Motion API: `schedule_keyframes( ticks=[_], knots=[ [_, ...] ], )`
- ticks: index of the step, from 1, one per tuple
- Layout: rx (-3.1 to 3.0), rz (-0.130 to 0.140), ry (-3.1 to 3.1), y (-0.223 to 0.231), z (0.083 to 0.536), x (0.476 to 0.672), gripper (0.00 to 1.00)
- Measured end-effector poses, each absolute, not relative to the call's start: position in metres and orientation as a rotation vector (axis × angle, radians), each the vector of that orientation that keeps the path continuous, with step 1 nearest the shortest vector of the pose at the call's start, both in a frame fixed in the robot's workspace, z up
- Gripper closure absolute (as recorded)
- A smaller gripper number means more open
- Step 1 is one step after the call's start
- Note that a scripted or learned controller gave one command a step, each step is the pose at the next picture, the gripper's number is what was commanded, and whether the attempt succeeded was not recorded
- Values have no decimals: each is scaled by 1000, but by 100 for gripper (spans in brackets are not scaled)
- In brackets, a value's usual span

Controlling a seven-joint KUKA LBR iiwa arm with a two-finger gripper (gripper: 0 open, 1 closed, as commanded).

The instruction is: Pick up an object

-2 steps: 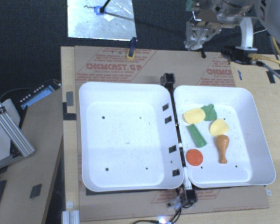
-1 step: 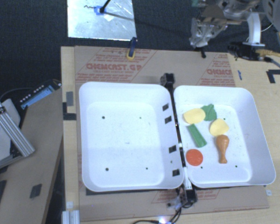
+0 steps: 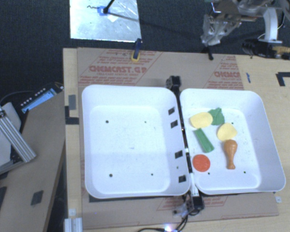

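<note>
Gripper up at top right, above the far edge of the bench, beyond the right bin. Fingers blurred against the dark floor; cannot tell how far apart. Nothing seen between them.

Right bin, left half, all objects:
- yellow piece toward the far left, touching green leafy piece on its right.
- second yellow piece just beside, nearer the centre.
- green strip slanting below the first yellow piece, close to the divider edge.
- red disc near the front left corner, just past the strip's lower end.
- orange drumstick shape upright below the second yellow piece, touching or nearly touching it, cannot tell which.

Left bin beside it, sharing the middle edge, joined by black clips.

Foil sheet on the floor at top left.
</note>
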State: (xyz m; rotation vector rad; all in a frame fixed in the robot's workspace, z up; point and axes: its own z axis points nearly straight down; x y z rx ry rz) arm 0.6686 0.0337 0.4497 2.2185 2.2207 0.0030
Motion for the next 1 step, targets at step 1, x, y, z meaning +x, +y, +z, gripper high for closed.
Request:
schedule_keyframes(
  ticks=[1],
  knots=[
    [2219,3,2221,25,461,669,100]
  ],
)
